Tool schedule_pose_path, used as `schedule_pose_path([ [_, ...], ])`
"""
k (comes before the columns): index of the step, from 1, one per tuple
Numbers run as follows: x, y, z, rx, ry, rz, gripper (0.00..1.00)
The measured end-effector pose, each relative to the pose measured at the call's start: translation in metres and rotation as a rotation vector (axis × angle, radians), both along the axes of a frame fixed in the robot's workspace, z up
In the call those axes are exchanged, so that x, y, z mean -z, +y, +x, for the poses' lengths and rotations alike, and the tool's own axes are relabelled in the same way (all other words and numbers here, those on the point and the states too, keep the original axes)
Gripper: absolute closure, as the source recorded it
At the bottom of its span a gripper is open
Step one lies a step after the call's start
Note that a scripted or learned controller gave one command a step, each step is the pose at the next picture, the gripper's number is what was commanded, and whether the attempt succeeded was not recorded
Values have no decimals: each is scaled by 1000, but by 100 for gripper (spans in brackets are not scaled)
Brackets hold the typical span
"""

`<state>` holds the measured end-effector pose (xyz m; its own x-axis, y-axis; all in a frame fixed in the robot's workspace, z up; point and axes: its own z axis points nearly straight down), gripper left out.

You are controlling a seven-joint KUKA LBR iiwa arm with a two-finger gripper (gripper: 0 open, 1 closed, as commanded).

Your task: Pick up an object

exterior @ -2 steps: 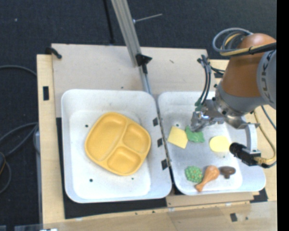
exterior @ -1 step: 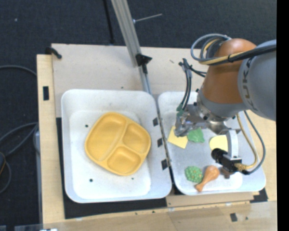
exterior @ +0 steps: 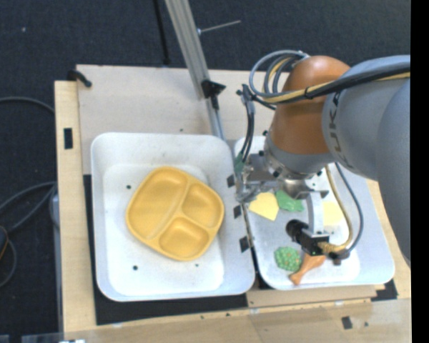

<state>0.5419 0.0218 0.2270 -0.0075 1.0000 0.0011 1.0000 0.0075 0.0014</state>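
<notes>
My gripper point(exterior: 266, 186) hangs over the left part of the right bin point(exterior: 375, 263), largely hidden under the orange-banded wrist. Just below it lies a yellow wedge-shaped piece point(exterior: 264, 207), with a flat green leafy piece point(exterior: 292, 204) touching its right side. I cannot make out whether the gripper touches the wedge. Nearer the front of the same bin sit a knobbly green broccoli-like piece point(exterior: 287, 258) and an orange carrot-like piece point(exterior: 307, 266) side by side. A pale yellow piece point(exterior: 332, 213) lies further right, partly behind cables.
The left bin point(exterior: 114, 156) holds a yellow divided plate point(exterior: 174, 211) with three compartments. A slanted metal pole point(exterior: 193, 48) rises behind the bins. The arm's grey body covers the right bin's back and right side.
</notes>
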Motion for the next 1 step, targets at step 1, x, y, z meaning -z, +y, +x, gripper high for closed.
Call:
schedule_pose_path([
  [1, -13, 56, -7, 2, -1, 1, 100],
])
